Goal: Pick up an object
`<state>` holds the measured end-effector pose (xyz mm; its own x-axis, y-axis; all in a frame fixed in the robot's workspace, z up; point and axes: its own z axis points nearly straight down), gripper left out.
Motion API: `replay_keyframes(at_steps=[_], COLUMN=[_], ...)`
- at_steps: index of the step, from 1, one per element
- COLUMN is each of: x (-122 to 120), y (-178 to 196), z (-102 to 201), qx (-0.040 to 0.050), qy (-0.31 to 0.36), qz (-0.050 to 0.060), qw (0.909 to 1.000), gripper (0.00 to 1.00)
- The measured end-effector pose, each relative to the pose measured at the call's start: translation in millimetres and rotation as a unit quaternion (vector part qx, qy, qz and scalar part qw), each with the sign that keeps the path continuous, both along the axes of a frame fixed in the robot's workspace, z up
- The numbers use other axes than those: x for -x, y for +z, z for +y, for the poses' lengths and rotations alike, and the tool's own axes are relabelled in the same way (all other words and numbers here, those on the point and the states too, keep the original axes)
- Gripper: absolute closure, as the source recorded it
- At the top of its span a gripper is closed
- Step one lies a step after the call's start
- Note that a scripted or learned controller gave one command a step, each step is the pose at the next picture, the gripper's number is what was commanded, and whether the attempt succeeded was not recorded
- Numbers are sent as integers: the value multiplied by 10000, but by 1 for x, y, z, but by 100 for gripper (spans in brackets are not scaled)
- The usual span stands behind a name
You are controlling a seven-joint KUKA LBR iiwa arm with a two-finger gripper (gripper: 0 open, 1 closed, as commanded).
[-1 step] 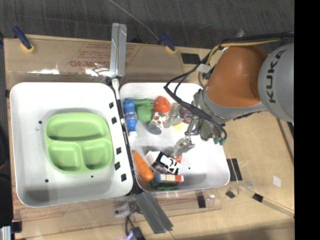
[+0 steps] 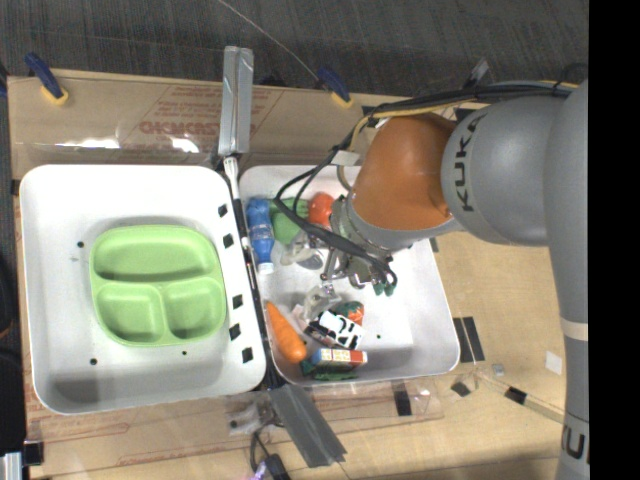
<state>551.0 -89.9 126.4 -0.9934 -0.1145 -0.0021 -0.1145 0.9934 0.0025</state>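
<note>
Grey arm (image 2: 500, 168) over right bin (image 2: 425, 313)

A cardboard-covered bench (image 2: 500, 268) stands on dark carpet (image 2: 120, 8) under even light

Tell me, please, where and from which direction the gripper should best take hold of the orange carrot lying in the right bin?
I would grip the carrot across its thick middle, coming straight down from above. It lies flat and slanted near the right bin's left wall, so the fingers should close across its narrow width; the wall side looks tight.
</note>
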Motion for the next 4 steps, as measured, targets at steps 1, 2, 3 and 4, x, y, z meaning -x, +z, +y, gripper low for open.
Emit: replay_keyframes(at_steps=[1, 2, 3, 4], x=[-52, -41, -107, -109], y=[-35, -33, -33, -21], z=[-36, -8, -4, -3], qx=[13, 39, 20, 22], qy=[-244, 225, 708, 718], qz=[21, -4, -14, -34], qw=[9997, 9997, 9975, 9974], gripper=[0, 0, 0, 100])
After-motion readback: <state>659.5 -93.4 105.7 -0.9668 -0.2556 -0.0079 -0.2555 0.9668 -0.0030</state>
